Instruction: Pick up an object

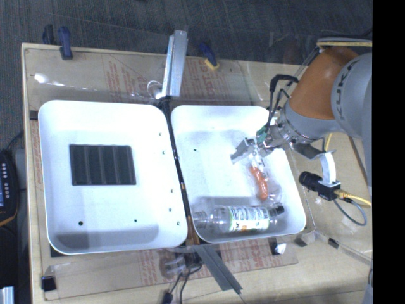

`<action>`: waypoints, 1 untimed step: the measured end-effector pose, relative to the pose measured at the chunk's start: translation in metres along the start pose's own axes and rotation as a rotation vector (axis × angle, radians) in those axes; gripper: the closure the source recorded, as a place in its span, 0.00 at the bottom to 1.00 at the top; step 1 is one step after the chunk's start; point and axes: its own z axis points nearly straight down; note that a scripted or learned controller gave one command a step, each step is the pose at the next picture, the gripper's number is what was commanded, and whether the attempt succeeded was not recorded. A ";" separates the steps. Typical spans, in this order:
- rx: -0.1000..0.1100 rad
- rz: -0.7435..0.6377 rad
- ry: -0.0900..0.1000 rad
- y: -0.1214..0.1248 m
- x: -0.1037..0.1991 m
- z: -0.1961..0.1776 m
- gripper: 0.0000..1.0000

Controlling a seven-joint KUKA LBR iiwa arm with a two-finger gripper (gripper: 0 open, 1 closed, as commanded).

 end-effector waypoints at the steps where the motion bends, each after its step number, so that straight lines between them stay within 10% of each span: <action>1: 0.000 -0.028 0.000 0.004 -0.001 -0.021 0.00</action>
